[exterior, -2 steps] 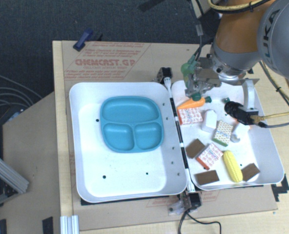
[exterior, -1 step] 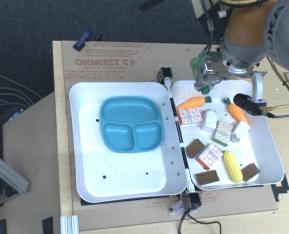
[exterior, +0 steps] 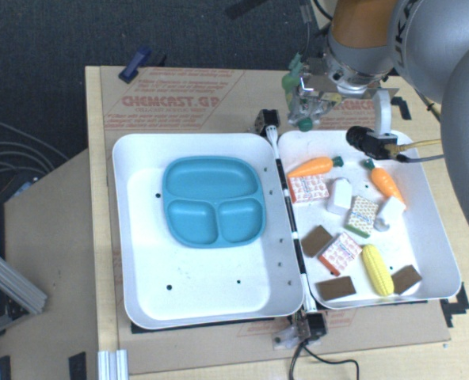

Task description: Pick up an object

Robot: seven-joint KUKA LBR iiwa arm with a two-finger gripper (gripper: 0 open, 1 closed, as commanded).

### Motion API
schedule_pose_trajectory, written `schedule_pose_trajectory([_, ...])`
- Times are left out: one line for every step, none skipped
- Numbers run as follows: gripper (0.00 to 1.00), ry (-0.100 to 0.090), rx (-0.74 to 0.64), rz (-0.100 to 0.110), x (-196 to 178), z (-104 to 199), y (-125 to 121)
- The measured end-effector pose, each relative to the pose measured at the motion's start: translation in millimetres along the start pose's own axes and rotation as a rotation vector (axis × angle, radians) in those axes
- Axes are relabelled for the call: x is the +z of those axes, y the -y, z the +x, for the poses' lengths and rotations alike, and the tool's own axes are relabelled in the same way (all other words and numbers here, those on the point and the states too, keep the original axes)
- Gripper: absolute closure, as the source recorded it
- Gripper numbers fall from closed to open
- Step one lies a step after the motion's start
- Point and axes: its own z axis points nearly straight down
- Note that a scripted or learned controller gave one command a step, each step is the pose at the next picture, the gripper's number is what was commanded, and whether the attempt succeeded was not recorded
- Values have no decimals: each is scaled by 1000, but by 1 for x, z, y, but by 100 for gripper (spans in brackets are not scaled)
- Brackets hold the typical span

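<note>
Seemingly, hand (exterior: 304,105) hovers above right bin (exterior: 440,236).

Blue divided tray (exterior: 214,201) sits in left bin (exterior: 131,236). Right bin (exterior: 436,236) holds toy foods: two carrots (exterior: 310,166), corn (exterior: 377,269). Pincer (exterior: 304,105) hangs above its far rim.

bins (exterior: 131,236): glossy white plastic | tray (exterior: 213,200): smooth blue plastic | bench (exterior: 171,93): matt cardboard

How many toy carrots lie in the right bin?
2. One carrot lies near the bin's upper left corner, beside the divider; the other carrot lies toward the upper right. None looks hidden, though the arm covers the far edge.
</note>
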Motion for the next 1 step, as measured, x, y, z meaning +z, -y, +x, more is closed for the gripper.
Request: schedule_pose_trajectory([0, 1, 0, 0, 0, -1, 0])
